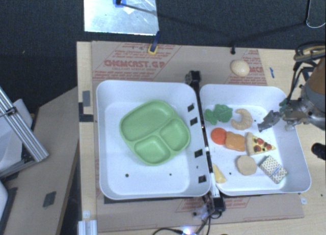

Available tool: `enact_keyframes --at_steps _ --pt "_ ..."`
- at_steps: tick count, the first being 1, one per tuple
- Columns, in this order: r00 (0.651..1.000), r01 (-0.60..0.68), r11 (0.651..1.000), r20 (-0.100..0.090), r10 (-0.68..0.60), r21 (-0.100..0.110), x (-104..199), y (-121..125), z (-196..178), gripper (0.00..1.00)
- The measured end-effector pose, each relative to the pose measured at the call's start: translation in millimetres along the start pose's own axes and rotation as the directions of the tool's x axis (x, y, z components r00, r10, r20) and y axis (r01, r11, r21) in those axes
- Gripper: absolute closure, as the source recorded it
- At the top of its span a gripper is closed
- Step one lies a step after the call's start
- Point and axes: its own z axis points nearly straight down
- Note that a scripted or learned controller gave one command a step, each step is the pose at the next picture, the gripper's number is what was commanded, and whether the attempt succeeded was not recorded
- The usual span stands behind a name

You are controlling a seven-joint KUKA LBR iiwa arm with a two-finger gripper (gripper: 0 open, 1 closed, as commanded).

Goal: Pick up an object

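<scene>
Toy food lies loose in the right bin [293,175]; gripper [268,121] hangs above that bin's 3 o'clock side, nothing between its fingers.

Pizza slice [260,144] sits nearest the gripper, just at its 6 o'clock. Croissant [243,118] lies at the gripper's 9 o'clock, broccoli [218,113] beyond it. Tomato [218,136] touches an orange bread piece [235,141], which touches the pizza. Round cookie [246,165] lies at 6 o'clock of the pizza, a checkered packet [272,169] just beside it at 3 o'clock. Yellow wedge [218,174] rests against the bin's 9 o'clock wall. Finger spacing: cannot tell. Left bin [109,127] holds a green tray [154,131]. An egg [239,67] lies on the cardboard [132,61] at 12 o'clock of the right bin.
</scene>
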Motion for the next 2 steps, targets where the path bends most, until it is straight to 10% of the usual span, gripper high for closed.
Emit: enact_keyframes --at_steps 2 --pt "1.0 0.002 1.0 0.002 -0.002 -0.011 3 2 34 0.0"
